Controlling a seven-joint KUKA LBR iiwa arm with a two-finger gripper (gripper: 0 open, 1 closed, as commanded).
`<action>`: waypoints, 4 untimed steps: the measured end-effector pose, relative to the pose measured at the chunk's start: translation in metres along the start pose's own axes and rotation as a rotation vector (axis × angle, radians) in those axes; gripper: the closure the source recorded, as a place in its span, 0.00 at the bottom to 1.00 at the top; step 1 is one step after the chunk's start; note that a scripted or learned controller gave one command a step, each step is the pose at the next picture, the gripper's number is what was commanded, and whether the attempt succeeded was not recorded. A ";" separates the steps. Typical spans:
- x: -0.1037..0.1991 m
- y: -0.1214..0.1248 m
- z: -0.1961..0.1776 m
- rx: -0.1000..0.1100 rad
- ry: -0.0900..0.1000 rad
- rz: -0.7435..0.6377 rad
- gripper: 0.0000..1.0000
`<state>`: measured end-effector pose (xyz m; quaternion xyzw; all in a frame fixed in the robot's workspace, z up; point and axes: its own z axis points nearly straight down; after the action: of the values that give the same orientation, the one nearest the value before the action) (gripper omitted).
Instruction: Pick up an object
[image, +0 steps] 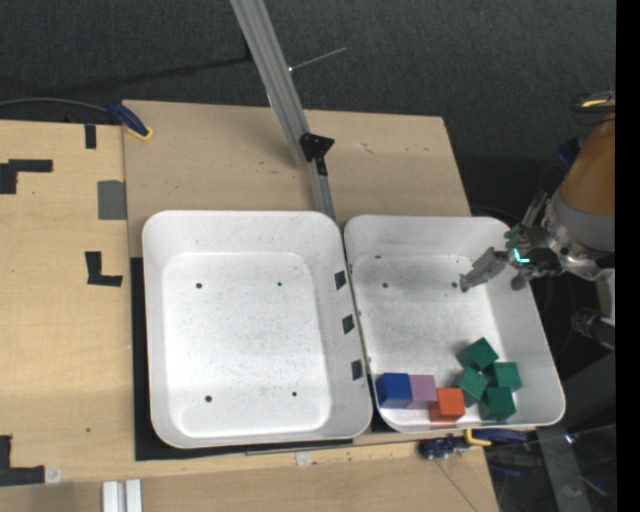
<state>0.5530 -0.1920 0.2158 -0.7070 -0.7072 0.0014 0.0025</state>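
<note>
Several small blocks lie in the near corner of the right bin (420, 240): a blue cube (394, 389), a purple cube (423, 388), an orange cube (449, 402) and several green blocks (479, 354) clustered at the right. My gripper (491, 282) hangs over the bin's right side, above and behind the green blocks and apart from them. Its fingers stand open with nothing between them.
The left bin (160, 300) stands beside the right one, their rims touching. A slanted metal pole (285, 95) reaches down to the bins' shared back corner. The wooden bench (200, 150) extends behind and to the left.
</note>
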 end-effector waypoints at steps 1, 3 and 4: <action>0.000 0.001 -0.002 -0.004 -0.001 -0.002 0.00; 0.012 0.006 0.094 0.001 -0.001 -0.001 0.00; 0.013 0.005 0.126 -0.001 -0.002 -0.001 0.00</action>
<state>0.5577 -0.1787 0.0898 -0.7067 -0.7075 0.0016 0.0015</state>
